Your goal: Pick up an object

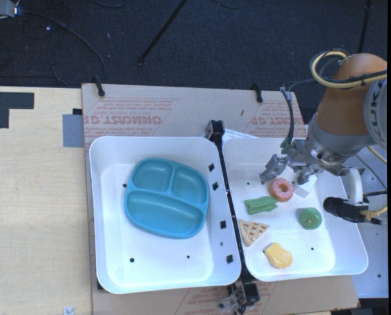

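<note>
— Hovering where? Claw (291, 171) right of centre, over the right bin (353, 258), just above the pink doughnut (281, 189); open or shut, cannot tell.

— Lower straight, centred on the doughnut, clear of the green bean pod (260, 205).

— Also inside: green ball (309, 218), waffle wedge (252, 231), yellow corn (278, 256).

— Left bin (110, 268): blue divided plate (166, 197).

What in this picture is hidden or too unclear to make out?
- Camera view: the hand hangs over the pink donut; whether they touch is unclear from above.
- The donut's upper right edge is covered by the hand.
- The arm is cut off by the frame's right side.
- The yellow item is too small to identify.
</note>
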You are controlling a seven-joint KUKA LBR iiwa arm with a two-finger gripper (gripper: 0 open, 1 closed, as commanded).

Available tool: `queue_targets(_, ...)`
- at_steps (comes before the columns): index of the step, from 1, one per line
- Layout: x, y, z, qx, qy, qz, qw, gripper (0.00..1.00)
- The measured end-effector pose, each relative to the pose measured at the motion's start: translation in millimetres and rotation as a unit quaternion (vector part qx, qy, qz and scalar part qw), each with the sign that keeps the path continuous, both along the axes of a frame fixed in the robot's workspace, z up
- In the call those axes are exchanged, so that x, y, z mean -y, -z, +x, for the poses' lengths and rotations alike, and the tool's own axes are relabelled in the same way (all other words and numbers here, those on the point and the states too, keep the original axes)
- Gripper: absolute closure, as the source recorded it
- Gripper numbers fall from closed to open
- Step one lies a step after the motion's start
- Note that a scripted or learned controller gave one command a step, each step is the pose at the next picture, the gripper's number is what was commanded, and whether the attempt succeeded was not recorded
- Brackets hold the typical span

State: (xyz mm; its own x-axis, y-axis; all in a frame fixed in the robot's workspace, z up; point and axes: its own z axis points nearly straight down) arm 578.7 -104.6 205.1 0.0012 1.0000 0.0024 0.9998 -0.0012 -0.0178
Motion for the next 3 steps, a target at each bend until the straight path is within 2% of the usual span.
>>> queue_targets(1,0,-8,3,0.007,-0.001,-0.0006,1.0000,0.00)
queue_targets(3,-1,81,0,0.005,0.000,-0.0004,1.0000,0.00)
